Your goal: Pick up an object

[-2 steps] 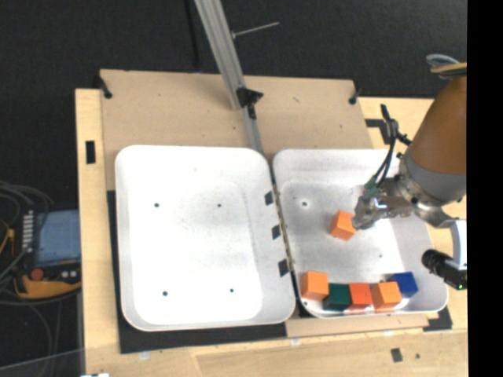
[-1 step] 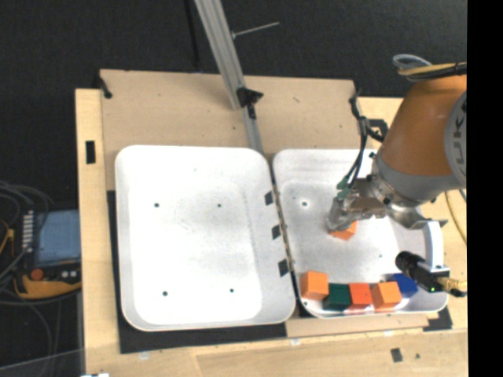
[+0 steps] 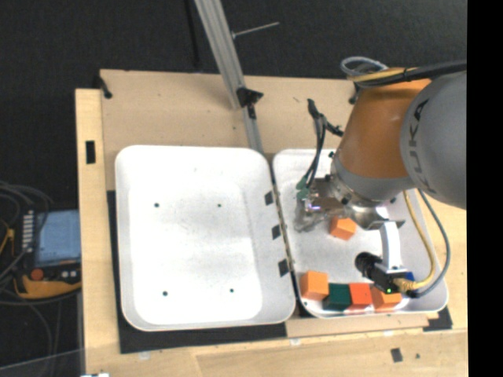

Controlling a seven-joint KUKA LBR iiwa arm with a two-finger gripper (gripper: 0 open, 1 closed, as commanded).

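Orange block (image 3: 342, 228), small and cube-like, lay on the floor of the right bin (image 3: 314, 163) just below the gripper (image 3: 312, 210), apart from the orange (image 3: 315, 283), green (image 3: 339, 296) and further orange (image 3: 361, 294) blocks lined along that bin's near wall; it looked rigid and light, best pinched across two flat opposite faces. Finger state could not be told, the wrist hiding them. Bin floor was smooth white plastic, with the left bin (image 3: 196, 226) touching alongside and open floor around the block.
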